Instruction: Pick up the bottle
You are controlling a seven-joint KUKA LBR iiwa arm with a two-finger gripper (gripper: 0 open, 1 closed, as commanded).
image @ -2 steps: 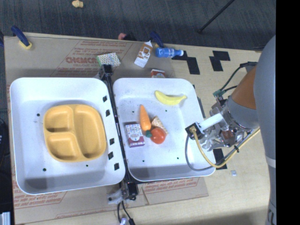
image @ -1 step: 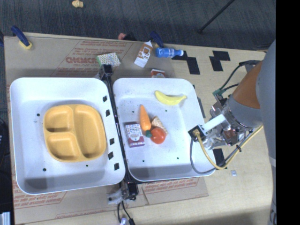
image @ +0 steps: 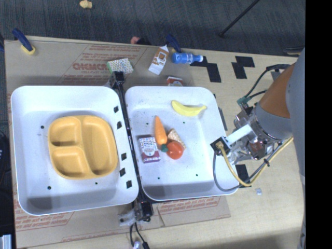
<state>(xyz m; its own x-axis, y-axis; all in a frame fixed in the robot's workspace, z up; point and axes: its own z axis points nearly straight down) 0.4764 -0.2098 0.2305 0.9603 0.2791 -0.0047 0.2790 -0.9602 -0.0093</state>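
My tool [image: 226, 148] hovered over the right bin's [image: 205, 183] right rim; whether it was spread, I couldn't tell. The blue bottle [image: 185, 58] lay on the table [image: 270, 211] behind that bin, well apart.

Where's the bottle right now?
The blue bottle lies on its side on the bench beyond the right bin, outside it, just right of the small carton.
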